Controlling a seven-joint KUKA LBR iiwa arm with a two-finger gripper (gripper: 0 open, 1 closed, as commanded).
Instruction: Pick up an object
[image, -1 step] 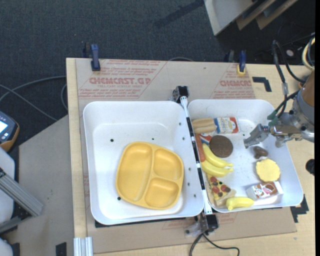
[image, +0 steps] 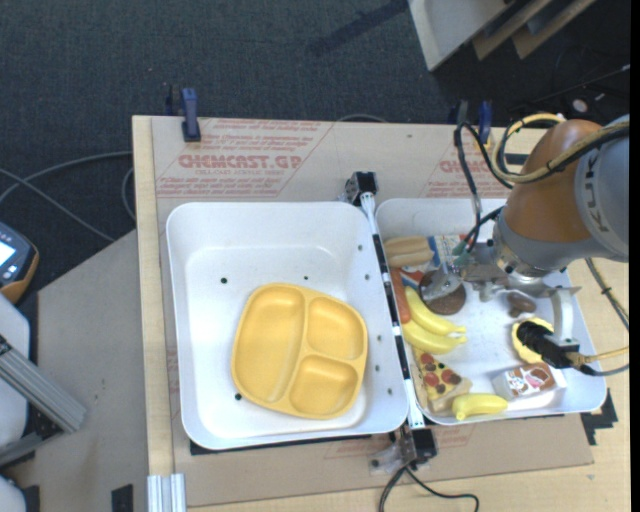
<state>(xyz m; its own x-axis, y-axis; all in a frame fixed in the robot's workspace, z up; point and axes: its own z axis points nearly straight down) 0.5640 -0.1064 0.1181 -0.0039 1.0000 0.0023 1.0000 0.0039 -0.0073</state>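
Right white plastic bin (image: 590, 400): mixed toy foods, crowded together so the tool (image: 443, 290) has many targets. Tool lowered among them; its grip state cannot be told. Yellow plastic banana bunch (image: 432, 330) lies just below it, a likely pick. Yellow three-compartment plastic plate (image: 299, 349) sits well left, in the left white bin (image: 190, 300).

Arm (image: 560, 200) reaches leftward, wrist bent down; jaws apparently hidden beneath.
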